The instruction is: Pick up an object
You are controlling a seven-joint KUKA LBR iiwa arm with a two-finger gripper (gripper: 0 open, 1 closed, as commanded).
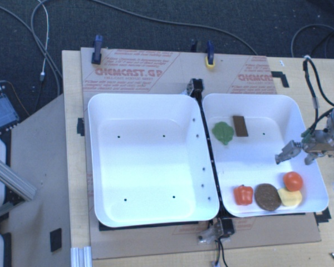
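The right bin (278, 105) holds several toy foods. A green leafy piece (223, 132) and a brown bar (240, 125) lie near its far left. Along the near wall sit a red pepper (243, 195), a brown round patty (267, 197), a yellow piece (290, 198) and a red tomato (293, 180). My gripper (298, 155) hangs over the bin's right side, just above and beyond the tomato. Its fingers are spread open and nothing is between them.
The left bin (100, 166) lies beside the right one, with a black clip (196, 86) at the far end of their seam. Blue clamps (97, 48) pin the cardboard at the back. Cables trail at the bench's right edge (314, 88).
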